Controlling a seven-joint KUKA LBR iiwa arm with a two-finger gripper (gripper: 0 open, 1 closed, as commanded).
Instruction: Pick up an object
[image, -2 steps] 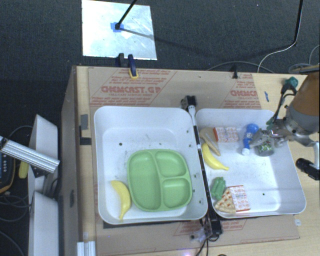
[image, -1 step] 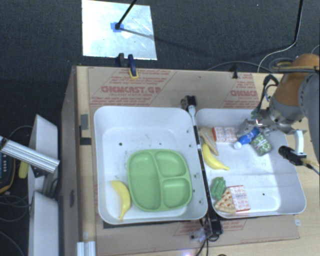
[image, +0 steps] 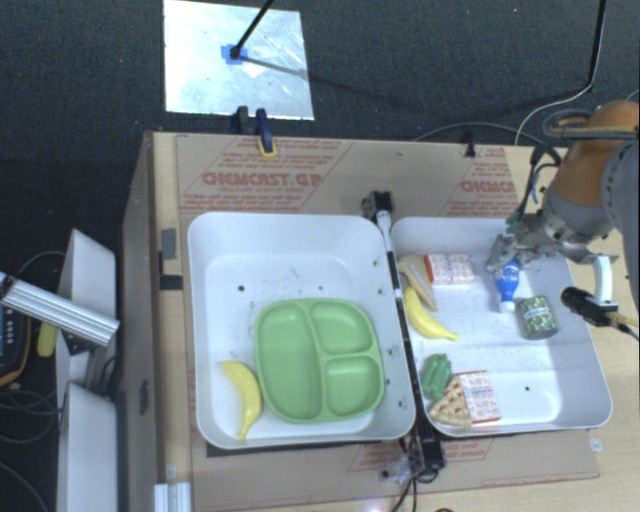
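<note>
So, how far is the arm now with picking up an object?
Nothing looks lifted: the two bananas, the green divided plate and the packets all lie in the bins. In hand: the gripper is low in the right bin, just above the blue-and-white tube. I cannot tell whether it grips it. Left: a secure grasp and the lift.

The brown cardboard sheet (image: 290, 170) under the two bins carries red print in repeated slanted rows; the large word across its upper left reads roughly "CHEMCAST GP", and a partial repeat shows at the upper right near the arm. Smaller red lines above and below it are too fine to read. Labels on the small packages in the right white bin (image: 580, 390) are illegible
</note>
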